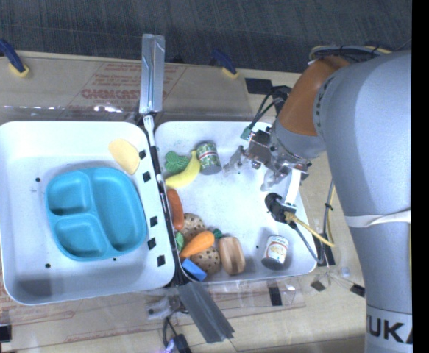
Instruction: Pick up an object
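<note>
My gripper point(254, 169) hangs over the upper right part of the right bin point(236, 204), its fingers spread open above bare white floor with nothing between them. A green can point(209, 157) stands just left of it, beside a yellow banana point(186, 173) and a green leafy toy point(173, 160). Along the bin's left and front sides lie a red-orange piece point(174, 206), an orange carrot point(198, 243), brown speckled pieces point(208, 257), a bread roll point(231, 254) and a blue piece point(193, 269). A small jar point(276, 250) stands at the front right.
The left bin point(23, 160) holds a blue divided tray point(96, 212) and a pale yellow piece point(124, 154) at its back right. A metal divider point(151, 79) rises between the bins. The arm's grey body point(369, 160) covers the bench's right side.
</note>
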Available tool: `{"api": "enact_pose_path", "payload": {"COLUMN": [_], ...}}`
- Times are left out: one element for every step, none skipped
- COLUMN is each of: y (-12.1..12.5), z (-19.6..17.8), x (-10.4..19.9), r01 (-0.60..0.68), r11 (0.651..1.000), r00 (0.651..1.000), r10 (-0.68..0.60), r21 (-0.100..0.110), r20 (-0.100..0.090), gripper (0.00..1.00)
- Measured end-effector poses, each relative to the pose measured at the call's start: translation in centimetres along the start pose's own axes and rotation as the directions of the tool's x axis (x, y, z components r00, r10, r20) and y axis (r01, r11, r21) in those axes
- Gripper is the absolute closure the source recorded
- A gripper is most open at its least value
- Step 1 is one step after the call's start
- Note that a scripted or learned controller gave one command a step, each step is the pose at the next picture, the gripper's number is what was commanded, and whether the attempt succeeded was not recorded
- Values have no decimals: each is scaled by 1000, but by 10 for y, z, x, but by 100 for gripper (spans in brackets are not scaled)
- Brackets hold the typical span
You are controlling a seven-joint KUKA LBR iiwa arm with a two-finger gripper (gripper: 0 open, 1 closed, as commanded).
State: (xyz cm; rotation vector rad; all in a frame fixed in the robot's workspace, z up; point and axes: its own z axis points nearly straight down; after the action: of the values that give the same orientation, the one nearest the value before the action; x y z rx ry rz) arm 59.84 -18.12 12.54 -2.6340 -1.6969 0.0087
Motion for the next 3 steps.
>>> {"api": "enact_pose_path", "payload": {"y": [-89, -119, -12], "z": [35, 35, -11], "x": [14, -31, -19], "r01": [155, 195, 328], "r11": [988, 981, 944], "r00": [988, 981, 945], "r10": [-155, -195, -328], "r21": [-4, -9, -11], "r20": [0, 1, 4], "gripper": [0, 0, 0]}}
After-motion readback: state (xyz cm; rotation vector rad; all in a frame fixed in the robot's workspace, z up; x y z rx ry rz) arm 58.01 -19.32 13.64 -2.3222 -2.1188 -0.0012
